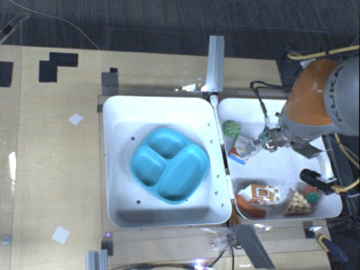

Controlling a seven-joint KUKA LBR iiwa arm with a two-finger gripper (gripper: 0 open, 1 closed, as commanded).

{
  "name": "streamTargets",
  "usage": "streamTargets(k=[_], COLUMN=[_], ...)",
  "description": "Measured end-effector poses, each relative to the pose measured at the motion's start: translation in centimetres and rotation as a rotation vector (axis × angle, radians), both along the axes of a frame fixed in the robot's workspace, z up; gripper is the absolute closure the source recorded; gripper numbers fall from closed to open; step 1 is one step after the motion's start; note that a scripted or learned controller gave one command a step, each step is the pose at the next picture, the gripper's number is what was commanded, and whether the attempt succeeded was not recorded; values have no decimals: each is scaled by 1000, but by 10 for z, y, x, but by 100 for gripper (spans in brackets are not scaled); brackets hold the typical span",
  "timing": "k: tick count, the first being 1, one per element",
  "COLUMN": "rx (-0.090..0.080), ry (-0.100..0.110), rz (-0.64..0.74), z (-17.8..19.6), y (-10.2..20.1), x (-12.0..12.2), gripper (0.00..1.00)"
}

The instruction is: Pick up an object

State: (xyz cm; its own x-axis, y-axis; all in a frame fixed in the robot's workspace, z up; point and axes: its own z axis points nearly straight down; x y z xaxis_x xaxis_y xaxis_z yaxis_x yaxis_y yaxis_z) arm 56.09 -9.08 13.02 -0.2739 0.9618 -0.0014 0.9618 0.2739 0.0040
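Observation:
My gripper (265, 140) hangs low over the right bin (292, 163), in its upper middle. Just to its left a small clear packet with blue and red print (242, 148) lies by the bin's left wall, close to the gripper tip; whether they touch I cannot tell. A green knobbly ball (231, 129) rests just above the packet. Along the bin's front edge lie an orange and white carton (265, 193), a red sausage (250, 205), a pizza slice (298, 204) and a small green and red piece (312, 197).
The left bin (115, 151) holds a blue divided plate (170, 164) in its middle. A metal post (215, 66) rises behind the wall between the two bins. The arm's orange band (312, 94) covers the right bin's far right corner.

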Motion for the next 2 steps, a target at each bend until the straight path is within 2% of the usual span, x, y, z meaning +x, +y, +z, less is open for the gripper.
streamTargets(k=[1, 2], rx=[1, -1], ry=[1, -1], rz=[-161, 183], z=[-38, -19], y=[-34, -18], x=[-29, 12], gripper=[0, 0])
